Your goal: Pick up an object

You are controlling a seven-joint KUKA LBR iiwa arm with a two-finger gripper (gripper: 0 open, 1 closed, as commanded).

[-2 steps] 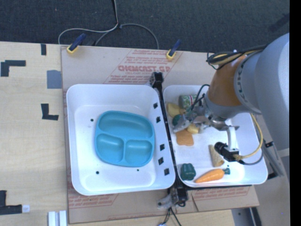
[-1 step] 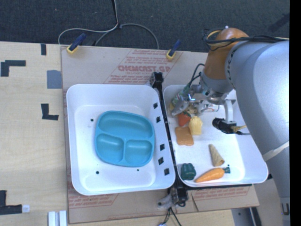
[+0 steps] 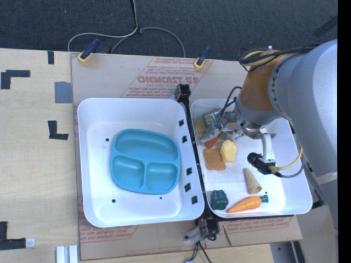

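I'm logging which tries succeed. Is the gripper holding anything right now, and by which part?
It cannot be told. The gripper is low in the right bin, among the toy food near the yellow piece, but nothing shows clearly between the jaws.

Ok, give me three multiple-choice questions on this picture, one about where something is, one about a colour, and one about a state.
1. Where is the blue divided plate?
A. left bin
B. right bin
C. on the cardboard behind the bins

2. What colour is the toy pepper beside the carrot?
A. red
B. dark green
C. white

3. How does the carrot sit?
A. standing upright
B. lying in the right bin, near its front edge
C. on the blue plate

Answers:
1 A: it lies in the left bin.
2 B: its body shows dark green.
3 B: it lies flat near the front wall.
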